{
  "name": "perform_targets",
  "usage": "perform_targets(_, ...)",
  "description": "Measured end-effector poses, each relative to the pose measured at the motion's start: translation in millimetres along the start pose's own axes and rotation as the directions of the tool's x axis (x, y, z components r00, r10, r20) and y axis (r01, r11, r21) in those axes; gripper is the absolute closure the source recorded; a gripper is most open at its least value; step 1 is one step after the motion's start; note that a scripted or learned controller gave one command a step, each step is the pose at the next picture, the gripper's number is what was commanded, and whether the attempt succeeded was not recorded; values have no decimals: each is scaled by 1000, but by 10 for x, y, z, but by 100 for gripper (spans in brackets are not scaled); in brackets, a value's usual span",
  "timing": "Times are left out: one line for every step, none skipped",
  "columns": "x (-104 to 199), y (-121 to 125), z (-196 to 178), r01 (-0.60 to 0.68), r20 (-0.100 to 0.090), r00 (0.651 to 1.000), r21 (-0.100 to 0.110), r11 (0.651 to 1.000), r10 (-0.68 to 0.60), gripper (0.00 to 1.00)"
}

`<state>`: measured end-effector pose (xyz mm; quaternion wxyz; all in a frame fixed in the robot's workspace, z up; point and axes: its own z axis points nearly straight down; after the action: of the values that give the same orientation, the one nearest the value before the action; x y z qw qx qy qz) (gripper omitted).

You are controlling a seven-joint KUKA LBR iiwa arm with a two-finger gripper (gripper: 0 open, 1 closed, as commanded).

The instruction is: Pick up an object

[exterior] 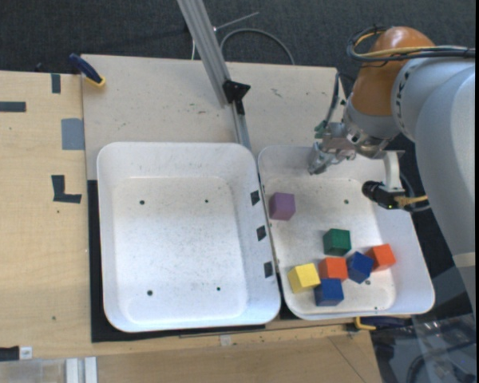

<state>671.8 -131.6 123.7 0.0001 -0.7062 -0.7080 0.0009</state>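
Note:
My gripper [319, 164] hangs over the far end of the right bin [407, 294], above bare bin floor. Nothing shows between its fingers. A purple cube [282, 206] lies alone a little in front and to the left of it. Further toward the near end sits a cluster: a green cube [337, 241], an orange cube [333, 267], a second orange cube [382, 256], a blue cube [359, 266], another blue cube [329, 292] and a yellow cube [305, 276].
The left bin [112, 206] lies beside the right one, sharing a raised rim between them. A slanted metal pole [203, 38] crosses the back of the bench. A blue and yellow tool [86, 69] lies at the far left.

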Motion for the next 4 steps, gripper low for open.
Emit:
perform_targets(17, -5, -640, -1, 0, 1000, -8, 1000, 1, 100)
perform_targets(20, 5, -1031, -1, 0, 1000, -6, 1000, 1, 100)
perform_targets(658, -62, -1086, 5, -4, 1000, 0, 1000, -5, 100)
perform_targets(1162, -191, -1109, 4, -3, 1000, 1, 1000, -4, 100)
